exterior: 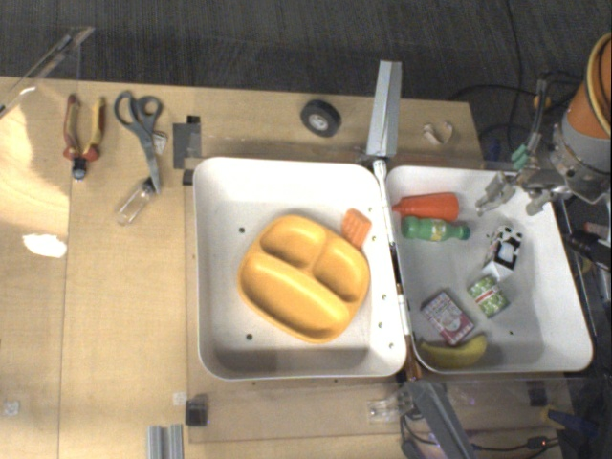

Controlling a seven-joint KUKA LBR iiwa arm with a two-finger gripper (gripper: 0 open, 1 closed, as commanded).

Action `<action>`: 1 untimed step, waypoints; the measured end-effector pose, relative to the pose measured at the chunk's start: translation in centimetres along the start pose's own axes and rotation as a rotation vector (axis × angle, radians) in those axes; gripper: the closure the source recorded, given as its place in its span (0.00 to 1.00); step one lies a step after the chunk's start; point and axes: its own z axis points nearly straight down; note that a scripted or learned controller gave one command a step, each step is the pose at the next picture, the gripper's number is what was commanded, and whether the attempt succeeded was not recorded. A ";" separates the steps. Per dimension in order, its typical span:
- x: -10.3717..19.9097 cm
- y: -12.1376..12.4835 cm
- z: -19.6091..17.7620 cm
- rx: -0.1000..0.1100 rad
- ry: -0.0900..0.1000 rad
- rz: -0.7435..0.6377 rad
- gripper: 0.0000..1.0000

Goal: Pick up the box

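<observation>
While my claw (516,187) hung over the right bin (564,285) near its 1 o'clock corner, I could not tell its state from this view, and nothing showed in its grip. The box (447,316), a small maroon carton, lay flat on that bin's floor toward 7 o'clock, just above the banana (453,352), well apart from the claw, with a green packet (489,295) beside it at 2 o'clock. By my judgement the pick was not yet begun: reach, descent, grasp and lift all remained.

No legible text, labels or numbers.
</observation>
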 end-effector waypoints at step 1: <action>4.4 -3.5 11.9 0.000 0.001 -0.158 0.00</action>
